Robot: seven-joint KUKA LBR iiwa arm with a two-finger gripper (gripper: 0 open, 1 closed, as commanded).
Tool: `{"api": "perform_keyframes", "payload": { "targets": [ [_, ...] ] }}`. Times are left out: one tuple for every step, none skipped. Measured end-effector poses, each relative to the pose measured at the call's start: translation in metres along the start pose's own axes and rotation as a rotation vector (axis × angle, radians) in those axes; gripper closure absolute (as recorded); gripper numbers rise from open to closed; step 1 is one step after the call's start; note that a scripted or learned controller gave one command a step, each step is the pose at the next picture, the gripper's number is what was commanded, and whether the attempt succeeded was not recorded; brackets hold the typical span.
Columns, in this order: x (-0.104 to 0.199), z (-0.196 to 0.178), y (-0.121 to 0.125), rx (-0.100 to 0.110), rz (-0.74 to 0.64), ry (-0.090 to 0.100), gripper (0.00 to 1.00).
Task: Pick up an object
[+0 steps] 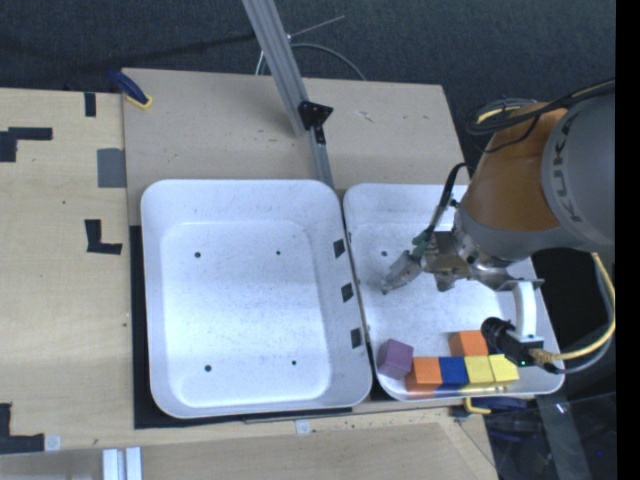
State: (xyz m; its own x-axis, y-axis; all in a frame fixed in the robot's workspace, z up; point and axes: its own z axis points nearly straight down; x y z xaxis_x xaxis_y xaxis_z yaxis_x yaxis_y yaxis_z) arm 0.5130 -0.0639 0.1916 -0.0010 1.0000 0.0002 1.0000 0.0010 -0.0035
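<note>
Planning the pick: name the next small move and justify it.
Probably shift the gripper toward the near edge of the right bin and lower it over the purple block. It hangs above bare bin floor, while the blocks cluster along that edge; the purple one stands slightly apart.

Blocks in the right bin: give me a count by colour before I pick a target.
Purple block: 1
Orange blocks: 2
Blue block: 1
Yellow blocks: 2
Total: 6, all along the near edge of the right bin.
</note>
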Motion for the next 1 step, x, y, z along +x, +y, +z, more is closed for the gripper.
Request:
{"api": "perform_keyframes", "payload": {
  "targets": [
    [-0.0547, 0.0954, 0.0119, 0.005, 0.005, -0.002, 0.00]
  ]
}}
